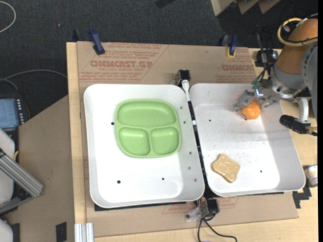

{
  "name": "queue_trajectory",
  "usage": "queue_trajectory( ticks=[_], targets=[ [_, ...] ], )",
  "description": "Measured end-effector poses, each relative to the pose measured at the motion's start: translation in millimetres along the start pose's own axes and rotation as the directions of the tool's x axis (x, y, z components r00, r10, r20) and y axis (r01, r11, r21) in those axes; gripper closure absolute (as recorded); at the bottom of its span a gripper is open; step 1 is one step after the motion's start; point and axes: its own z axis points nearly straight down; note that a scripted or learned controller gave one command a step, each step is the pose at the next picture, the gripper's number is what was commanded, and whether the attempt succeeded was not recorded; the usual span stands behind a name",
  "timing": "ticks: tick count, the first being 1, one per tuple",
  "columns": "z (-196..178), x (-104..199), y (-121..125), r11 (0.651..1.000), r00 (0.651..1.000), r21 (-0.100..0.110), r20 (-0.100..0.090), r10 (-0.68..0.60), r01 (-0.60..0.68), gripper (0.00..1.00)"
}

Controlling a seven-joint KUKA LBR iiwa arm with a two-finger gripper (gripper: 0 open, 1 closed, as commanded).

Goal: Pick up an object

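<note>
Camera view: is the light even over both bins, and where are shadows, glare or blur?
Camera view: soft, fairly even light, no strong glare on the white bins; faint shadow beside the tan piece and under the orange object; the gripper looks slightly blurred and small; the green divided plate is sharp.

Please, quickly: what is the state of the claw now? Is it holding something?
Claw: right above the orange ball in the right bin; whether it grips the ball cannot be told.
</note>
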Motion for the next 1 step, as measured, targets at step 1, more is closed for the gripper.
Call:
queue_trajectory(
  ticks=[1],
  targets=[
    [-1.6, 27.9, -0.8, 1.000, 1.000, -0.017, 0.018, 0.001, 0.000, 0.00]
  ],
)
